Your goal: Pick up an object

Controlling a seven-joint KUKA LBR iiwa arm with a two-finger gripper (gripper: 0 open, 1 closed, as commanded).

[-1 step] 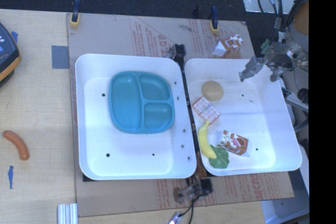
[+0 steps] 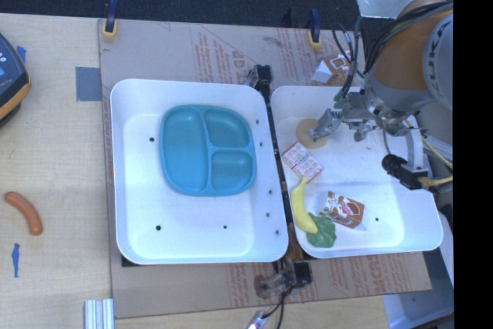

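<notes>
a: two white bins lie side by side; the left bin (image 2: 131,189) carries a blue divided plate (image 2: 208,149)

b: and the right bin (image 2: 408,231)?

a: a tan disc (image 2: 311,132) at its ten o'clock, a small red-and-white packet (image 2: 302,161) just below that, a banana (image 2: 301,208) and a green piece (image 2: 323,232) at seven o'clock, a red carton (image 2: 343,209) near six

b: the gripper (image 2: 344,122)?

a: over the bin's twelve o'clock, just beside the disc; its fingers look spread, nothing visibly between them

b: outside the bins?

a: a sausage (image 2: 25,213) on the bench, far out at nine o'clock
</notes>
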